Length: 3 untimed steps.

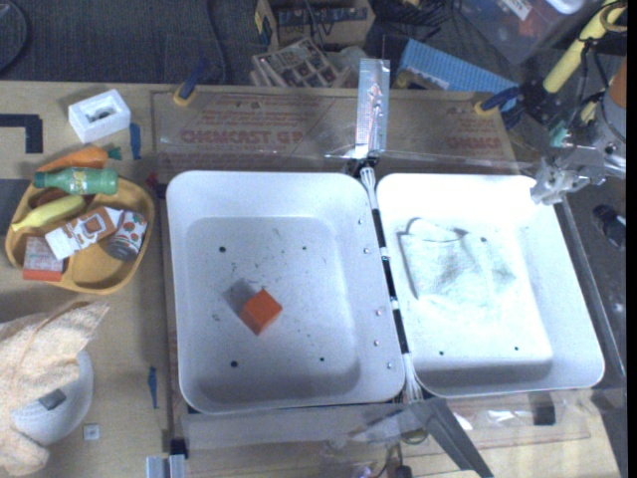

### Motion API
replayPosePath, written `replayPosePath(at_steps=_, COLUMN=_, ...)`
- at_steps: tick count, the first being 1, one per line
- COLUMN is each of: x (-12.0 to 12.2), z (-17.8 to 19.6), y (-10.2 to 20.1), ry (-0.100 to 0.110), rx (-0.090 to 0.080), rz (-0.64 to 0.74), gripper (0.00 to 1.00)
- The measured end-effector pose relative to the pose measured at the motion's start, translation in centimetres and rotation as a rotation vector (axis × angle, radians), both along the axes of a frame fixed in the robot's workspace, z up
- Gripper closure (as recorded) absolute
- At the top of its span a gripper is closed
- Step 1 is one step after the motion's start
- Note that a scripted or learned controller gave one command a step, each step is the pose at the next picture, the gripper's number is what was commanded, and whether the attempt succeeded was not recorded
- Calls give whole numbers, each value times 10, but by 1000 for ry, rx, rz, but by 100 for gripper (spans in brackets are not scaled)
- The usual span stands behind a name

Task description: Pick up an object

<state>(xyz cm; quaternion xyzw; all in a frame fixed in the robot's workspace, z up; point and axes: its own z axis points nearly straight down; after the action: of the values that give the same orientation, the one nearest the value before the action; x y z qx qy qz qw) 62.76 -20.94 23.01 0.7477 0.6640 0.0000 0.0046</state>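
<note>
Currently an orange block [262, 312] is being seen lying on the floor of the left bin [199, 207], a little left of and below that bin's middle, turned so that one corner is pointing toward the bottom of the view. No clear long axis is being shown by the block; it is looking roughly cubic. A crumpled white cloth [453, 262] is being held by the right bin [567, 287], near its middle. The gripper [557, 177] is being seen at the far right, above the upper right corner of the right bin, well apart from the block. Whether it is released or clenched cannot be told, and nothing is being seen in it. The block is lying far to the left of it and lower in the view, so a long crossing over the right bin is being judged necessary. On the clear panel [269, 132] behind the bins, faint reddish lettering is being made out, seemingly "CHEMCAST GP".
</note>
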Motion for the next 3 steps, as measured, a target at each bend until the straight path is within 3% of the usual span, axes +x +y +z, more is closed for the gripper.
replayPosePath(at_steps=1, x=0, z=0, y=1, ry=0, rx=0, rz=1, gripper=0)
replayPosePath(at_steps=2, x=-55, z=-23, y=14, ry=7, rx=6, rz=-98, gripper=0)
replayPosePath(at_steps=3, x=-32, z=-140, y=67, ry=-4, rx=6, rz=-347, gripper=0)
